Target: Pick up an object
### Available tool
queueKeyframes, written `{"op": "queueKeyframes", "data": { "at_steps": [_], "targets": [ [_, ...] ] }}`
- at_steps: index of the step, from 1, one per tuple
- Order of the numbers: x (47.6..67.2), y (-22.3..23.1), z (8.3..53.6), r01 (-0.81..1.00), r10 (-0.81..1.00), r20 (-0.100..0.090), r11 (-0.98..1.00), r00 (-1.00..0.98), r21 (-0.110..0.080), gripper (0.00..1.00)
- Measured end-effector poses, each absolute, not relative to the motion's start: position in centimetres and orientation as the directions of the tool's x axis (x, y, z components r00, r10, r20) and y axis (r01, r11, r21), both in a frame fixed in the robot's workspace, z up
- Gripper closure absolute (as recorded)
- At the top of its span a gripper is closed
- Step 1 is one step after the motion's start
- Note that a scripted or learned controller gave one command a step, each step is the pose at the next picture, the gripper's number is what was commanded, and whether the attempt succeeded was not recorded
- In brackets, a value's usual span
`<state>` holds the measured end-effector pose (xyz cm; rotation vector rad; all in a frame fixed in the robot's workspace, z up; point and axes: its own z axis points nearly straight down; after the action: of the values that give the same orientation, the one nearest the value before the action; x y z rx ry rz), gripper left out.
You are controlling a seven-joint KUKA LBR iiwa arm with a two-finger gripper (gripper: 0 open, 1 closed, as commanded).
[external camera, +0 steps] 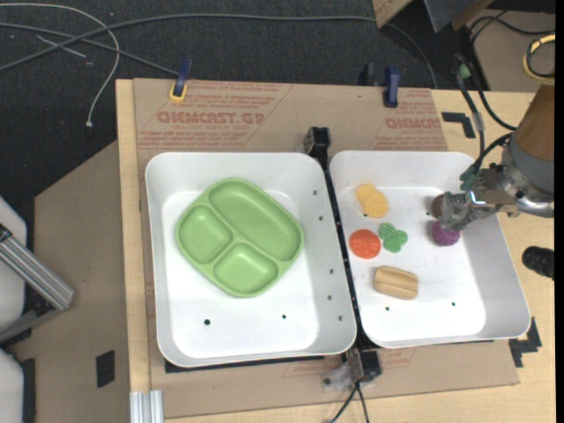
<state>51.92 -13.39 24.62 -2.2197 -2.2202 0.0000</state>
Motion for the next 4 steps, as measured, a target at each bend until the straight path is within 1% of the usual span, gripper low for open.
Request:
{"op": "queueKeyframes", "data": {
  "at_steps": [1, 2, 3, 4],
  "targets": [
    [51.6, -13.4, 18.3, 1.000, 1.000, 0.003, -0.001, 0.001, -0.007, 0.00],
    [50.8, -12.6, 13.4, 1.000, 1.000, 0.003, 0.000, 0.000, -0.008, 0.00],
    [50.7, -12.5, 8.2, 1.000, 1.000, 0.003, -0.001, 0.001, -0.005, 0.00],
    [50.8, -12.6, 9.6, 1.000, 1.000, 0.002, -0.002, 0.002, 0.001, 1.00]
  ]
}}
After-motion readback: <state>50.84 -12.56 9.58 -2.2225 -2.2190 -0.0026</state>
